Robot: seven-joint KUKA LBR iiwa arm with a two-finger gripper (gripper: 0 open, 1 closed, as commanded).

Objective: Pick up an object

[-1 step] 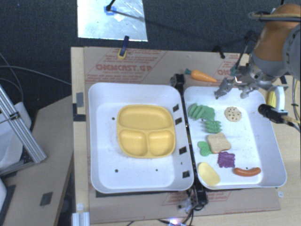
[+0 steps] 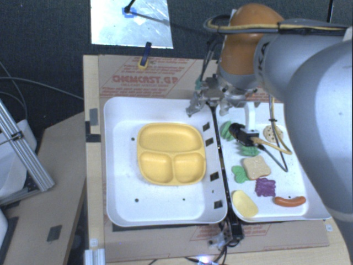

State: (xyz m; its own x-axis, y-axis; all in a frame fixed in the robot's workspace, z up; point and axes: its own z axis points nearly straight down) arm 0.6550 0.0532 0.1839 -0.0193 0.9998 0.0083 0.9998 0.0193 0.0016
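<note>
Camera view: gripper [image 2: 208, 105] poised above the divider between the bins, fingers spread, holding nothing. Candidate objects lie in the right bin [image 2: 309, 206]: bread slice [image 2: 256, 167], purple piece [image 2: 265, 187], sausage [image 2: 289, 201]. Descend squarely over one isolated item. Left of the divider, a yellow tray [image 2: 170, 152]; crowded green pieces [image 2: 241, 174] hinder access.

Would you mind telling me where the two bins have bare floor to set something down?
In the left bin, bare floor rings the yellow tray, widest along its left and front walls. The right bin is crowded: bread slice, purple piece, sausage and yellow piece sit close together.
</note>
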